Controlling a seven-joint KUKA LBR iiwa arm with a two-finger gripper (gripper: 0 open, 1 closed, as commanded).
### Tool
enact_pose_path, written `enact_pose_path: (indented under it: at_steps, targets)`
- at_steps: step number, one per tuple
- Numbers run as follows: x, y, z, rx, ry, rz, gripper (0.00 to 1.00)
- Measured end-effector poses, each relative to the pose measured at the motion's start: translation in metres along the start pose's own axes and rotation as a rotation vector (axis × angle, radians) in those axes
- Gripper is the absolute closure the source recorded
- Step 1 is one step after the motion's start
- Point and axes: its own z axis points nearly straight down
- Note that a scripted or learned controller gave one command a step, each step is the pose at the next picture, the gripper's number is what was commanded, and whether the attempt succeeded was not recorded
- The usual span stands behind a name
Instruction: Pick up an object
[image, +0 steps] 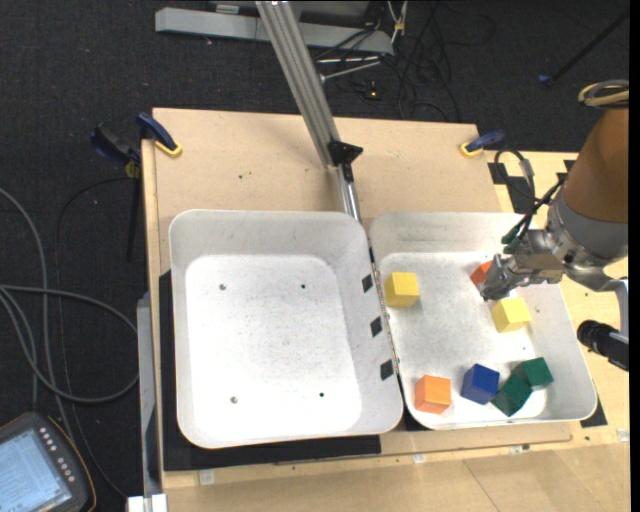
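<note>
Nearest us, at about five o'clock in the right bin (560, 408), we see an orange block (433, 392), a blue block (480, 383) and two dark green blocks (516, 391) (537, 372) strung along its front rim, the green pair touching. Farther back, a yellow block (512, 314) sits at three o'clock, just beside the gripper (497, 288). A second yellow block (402, 289) lies at nine o'clock, near the divider. An orange-red block (481, 272) peeks out at the gripper's far side, touching or just beside it; we cannot tell whether the gripper is clenched or released. The left bin (190, 330) rests alongside on the desk (250, 170), the grey arm (600, 200) entering from three o'clock.
</note>
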Motion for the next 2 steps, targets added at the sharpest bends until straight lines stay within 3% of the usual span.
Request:
enact_pose_path:
  at_steps: [2]
  targets:
    - [0.1,0.038,0.012,0.0,0.001,-0.001,1.0]
